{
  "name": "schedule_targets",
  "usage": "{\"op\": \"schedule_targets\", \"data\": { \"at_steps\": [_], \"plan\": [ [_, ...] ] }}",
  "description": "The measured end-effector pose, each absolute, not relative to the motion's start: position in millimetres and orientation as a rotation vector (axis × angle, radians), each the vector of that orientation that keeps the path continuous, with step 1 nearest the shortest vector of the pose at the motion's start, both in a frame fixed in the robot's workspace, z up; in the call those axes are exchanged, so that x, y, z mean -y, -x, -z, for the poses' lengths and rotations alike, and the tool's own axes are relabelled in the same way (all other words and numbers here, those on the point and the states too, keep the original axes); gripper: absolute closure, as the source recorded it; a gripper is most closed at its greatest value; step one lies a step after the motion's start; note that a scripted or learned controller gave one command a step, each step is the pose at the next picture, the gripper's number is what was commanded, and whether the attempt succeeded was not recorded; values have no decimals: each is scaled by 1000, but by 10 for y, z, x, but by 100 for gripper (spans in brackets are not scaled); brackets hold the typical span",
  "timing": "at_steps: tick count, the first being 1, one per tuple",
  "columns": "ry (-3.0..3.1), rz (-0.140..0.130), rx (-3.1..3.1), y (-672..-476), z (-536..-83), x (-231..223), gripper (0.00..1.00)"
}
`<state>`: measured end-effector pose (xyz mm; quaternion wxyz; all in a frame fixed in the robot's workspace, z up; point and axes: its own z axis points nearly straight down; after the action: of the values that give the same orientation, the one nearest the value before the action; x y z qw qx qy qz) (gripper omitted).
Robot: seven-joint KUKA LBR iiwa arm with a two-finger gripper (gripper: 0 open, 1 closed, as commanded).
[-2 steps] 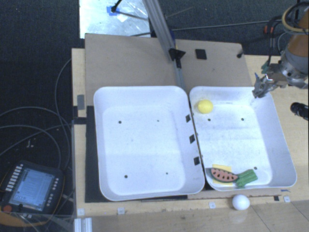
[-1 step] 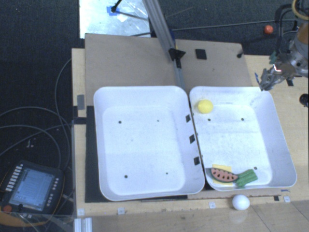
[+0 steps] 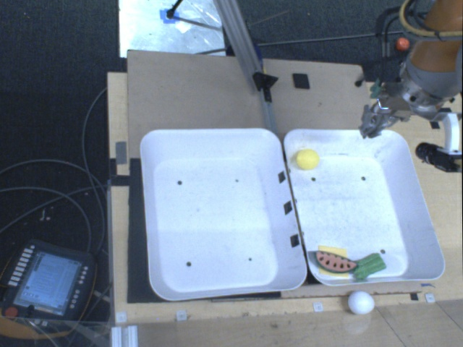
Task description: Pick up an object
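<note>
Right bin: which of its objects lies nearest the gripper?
The yellow ball, alone near the bin's far-left corner; the watermelon slice and green piece lie at the near edge.

Bins (image 3: pixel 217 280) smooth white plastic, slightly glossy; bench board (image 3: pixel 188 85) matt brown, cardboard-like; claw (image 3: pixel 372 121) grey metal.

Tan wooden worktop (image 3: pixel 333 85) with two bins

Two shallow white plastic bins (image 3: pixel 217 215) sit side by side, touching; a small white ball (image 3: pixel 361 303) lies near the front edge.

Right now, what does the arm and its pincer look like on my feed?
The arm is grey with an orange band above the wrist and dark cables looped around it. Its pincer is a small metallic grey piece with a dark tip.
</note>
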<state>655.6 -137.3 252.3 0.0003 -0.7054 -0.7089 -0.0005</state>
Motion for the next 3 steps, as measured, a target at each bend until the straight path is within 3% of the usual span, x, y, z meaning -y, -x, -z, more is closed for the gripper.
{"op": "schedule_targets", "data": {
  "at_steps": [3],
  "plan": [
    [2215,2,2227,-6388,-2300,-284,100]
  ]
}}
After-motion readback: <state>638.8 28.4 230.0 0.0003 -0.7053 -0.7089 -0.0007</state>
